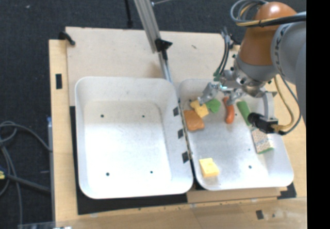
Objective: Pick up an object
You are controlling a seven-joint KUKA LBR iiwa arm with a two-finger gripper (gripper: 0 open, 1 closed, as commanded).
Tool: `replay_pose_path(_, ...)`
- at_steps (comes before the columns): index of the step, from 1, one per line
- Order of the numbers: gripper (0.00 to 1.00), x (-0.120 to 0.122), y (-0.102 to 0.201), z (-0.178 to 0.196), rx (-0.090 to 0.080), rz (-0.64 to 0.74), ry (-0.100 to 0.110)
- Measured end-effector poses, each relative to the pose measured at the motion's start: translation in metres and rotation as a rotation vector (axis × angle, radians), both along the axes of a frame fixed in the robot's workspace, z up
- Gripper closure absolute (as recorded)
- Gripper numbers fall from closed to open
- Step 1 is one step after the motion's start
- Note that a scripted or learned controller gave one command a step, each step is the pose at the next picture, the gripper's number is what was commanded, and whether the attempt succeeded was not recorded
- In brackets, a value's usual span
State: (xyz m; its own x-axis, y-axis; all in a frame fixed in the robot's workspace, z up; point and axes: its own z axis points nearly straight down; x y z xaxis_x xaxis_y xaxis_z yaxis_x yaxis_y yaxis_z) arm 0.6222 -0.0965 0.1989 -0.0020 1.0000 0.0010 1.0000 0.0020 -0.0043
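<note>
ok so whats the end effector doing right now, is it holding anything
End effector: low over the right bin near the orange carrot and green piece; open or closed cannot be told, and nothing is seen held.

Robot lab: bench (118,52) with 2 bins (129,135).

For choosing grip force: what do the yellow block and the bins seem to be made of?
Yellow block: probably foam or sponge, with a matte, slightly porous-looking surface, though soft plastic is possible. Bins: likely moulded plastic, smooth white with rounded rims and faint speckles.
</note>
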Motion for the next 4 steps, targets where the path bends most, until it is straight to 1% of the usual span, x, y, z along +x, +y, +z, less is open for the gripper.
replay_pose_path(1,0.00,0.001,0.000,0.003,0.000,0.000,-0.006)
replay_pose_path(2,0.00,-0.004,-0.003,-0.059,-0.003,-0.005,0.001)
replay_pose_path(3,0.00,-0.004,-0.005,-0.099,-0.004,-0.007,-0.005)
replay_pose_path(4,1.00,-0.003,-0.005,-0.086,-0.002,-0.012,-0.011)
